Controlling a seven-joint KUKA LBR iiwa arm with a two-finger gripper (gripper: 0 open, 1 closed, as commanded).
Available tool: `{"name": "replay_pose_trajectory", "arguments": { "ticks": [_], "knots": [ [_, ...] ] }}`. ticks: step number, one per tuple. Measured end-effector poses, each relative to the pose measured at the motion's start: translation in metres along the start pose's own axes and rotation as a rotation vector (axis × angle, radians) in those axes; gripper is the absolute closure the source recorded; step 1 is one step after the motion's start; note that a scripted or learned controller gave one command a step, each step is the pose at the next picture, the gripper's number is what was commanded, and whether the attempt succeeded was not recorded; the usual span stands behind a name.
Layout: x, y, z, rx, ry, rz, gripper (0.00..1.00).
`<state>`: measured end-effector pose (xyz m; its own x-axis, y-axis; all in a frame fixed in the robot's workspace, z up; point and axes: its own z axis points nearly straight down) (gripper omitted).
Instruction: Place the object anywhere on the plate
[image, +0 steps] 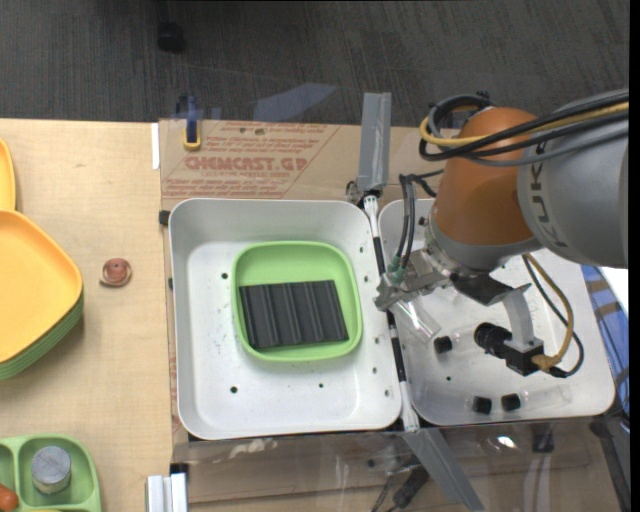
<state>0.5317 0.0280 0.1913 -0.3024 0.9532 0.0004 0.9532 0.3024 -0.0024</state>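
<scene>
Dark grey and ribbed with parallel grooves, a flat rectangular object (293, 314) is seen lying in the middle of the square green plate (345, 262), which rests in the left white bin (195, 300). The gripper (440, 330) is positioned over the right white bin (560, 385), well apart from the plate; its state cannot be told.

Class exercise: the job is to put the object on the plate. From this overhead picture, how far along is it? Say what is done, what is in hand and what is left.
Done: a dark ribbed object already lies flat on the green plate in the left bin. In hand: I cannot see anything held; the pincer is over the right bin, near the divider. Left: apparently nothing but drawing the arm back.
</scene>
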Motion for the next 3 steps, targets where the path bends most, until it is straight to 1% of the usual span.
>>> {"name": "replay_pose_trajectory", "arguments": {
  "ticks": [1,2,3],
  "knots": [
    [0.000,0.000,0.000,0.000,0.000,0.000,0.00],
    [-0.050,0.051,0.000,0.000,-0.001,0.086,0.00],
    [-0.007,0.008,-0.042,0.000,0.000,0.241,0.00]
  ]
}}
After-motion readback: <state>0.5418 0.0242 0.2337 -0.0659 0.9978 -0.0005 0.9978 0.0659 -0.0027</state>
